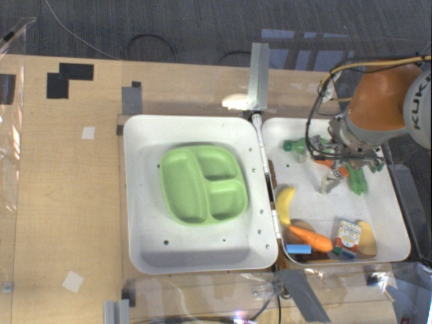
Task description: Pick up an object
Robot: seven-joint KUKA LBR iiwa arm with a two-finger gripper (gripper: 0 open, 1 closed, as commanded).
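My gripper [333,179] hangs low over the upper middle of the right bin [398,214], under the grey and orange arm [381,100]. Right beside it lie a small orange piece [342,170] and a green leafy piece [357,181]; I cannot tell whether either is touched. A second green piece [295,145] lies to the gripper's left. Along the bin's left wall rests a yellow banana [285,204]. Near the front edge lie an orange carrot [310,236], a blue block [298,249], a small printed box [348,233] and a tan item [366,239].
The left bin [145,241] holds a green divided plate [202,183]. A metal divider rail [266,181] runs between the bins, with an upright metal post [258,76] behind it. Cables [317,120] loop off the wrist over the right bin.
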